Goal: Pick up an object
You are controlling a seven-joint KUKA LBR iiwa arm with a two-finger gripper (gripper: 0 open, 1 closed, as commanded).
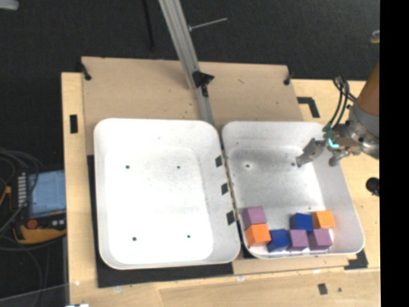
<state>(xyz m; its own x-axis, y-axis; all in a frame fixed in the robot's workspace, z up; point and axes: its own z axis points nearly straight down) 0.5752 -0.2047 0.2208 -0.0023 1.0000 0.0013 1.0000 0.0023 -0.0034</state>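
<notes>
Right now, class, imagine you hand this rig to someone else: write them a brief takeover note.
Gripper: open, fingers holding nothing, over the upper part of the right bin.
Blocks: all clustered along that bin's near edge: purple block, orange block, blue block and others beside them.
Done: nothing picked yet.
Left: move to the cluster, descend, grasp one block, lift.

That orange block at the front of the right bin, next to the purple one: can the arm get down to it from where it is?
Probably yes. The orange block lies uncovered from above, though purple and blue blocks crowd its sides. The gripper hangs over the bin's bare far part.
</notes>
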